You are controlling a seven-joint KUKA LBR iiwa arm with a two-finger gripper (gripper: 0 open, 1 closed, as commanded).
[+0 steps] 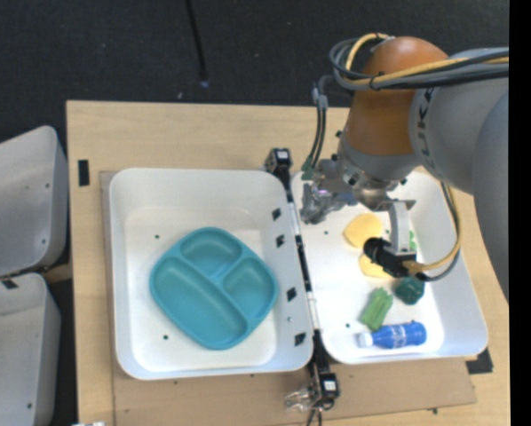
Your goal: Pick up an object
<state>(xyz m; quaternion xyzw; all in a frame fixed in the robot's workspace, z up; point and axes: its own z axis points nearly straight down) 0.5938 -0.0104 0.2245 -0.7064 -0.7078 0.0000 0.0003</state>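
Two bins sit side by side on the desk [88,140]. The left bin [123,193] holds a divided plate [212,287]; the right bin [470,327] holds a bottle [392,335] nearest the front edge.

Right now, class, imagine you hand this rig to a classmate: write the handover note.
Tool: low in the right bin, over the yellow piece; its grip cannot be made out.
Things: yellow piece, green block, dark green piece and blue bottle all lie in the right bin. Teal divided plate lies in the left bin.
Done: nothing seen lifted.
Left: grasp one object and raise it.
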